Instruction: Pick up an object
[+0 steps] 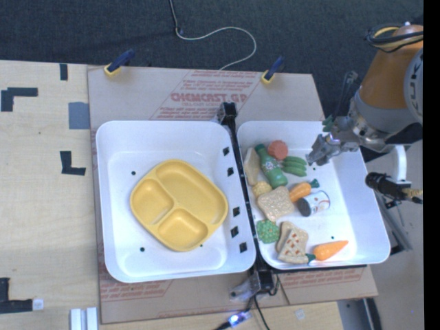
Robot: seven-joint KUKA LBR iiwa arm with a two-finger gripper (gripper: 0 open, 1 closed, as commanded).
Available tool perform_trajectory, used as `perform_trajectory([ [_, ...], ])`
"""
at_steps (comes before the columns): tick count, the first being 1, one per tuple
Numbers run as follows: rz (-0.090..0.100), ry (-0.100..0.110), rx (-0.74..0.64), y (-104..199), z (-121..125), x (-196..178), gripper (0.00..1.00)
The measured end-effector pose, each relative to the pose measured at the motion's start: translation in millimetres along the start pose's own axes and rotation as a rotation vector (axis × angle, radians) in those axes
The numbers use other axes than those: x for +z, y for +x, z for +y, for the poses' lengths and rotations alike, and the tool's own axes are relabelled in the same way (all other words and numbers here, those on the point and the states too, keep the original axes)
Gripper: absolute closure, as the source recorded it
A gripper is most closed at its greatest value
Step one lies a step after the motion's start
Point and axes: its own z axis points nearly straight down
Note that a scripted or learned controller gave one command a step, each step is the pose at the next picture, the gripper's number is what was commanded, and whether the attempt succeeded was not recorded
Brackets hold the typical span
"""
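The gripper (320,151) hovers just right of the green pepper (295,164) — whether its jaws are open I cannot tell. The nearest pick looks to be that pepper — better to descend straight, clear of the bin wall (357,177).

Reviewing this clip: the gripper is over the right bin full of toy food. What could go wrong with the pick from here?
1. The toys are packed tight: the green bottle, bread slice and small carrot touch or nearly touch, so the fingers may land on two items or nudge neighbours.
2. The gripper hovers near the bin's right wall, beside the green pepper; a straight descent could close on nothing.
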Motion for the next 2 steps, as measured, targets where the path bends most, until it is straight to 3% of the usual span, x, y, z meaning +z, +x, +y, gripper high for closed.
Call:
perform_trajectory([
  [2,0.001,0.000,-0.003,113.7,-21.5,-3.5,1.00],
])
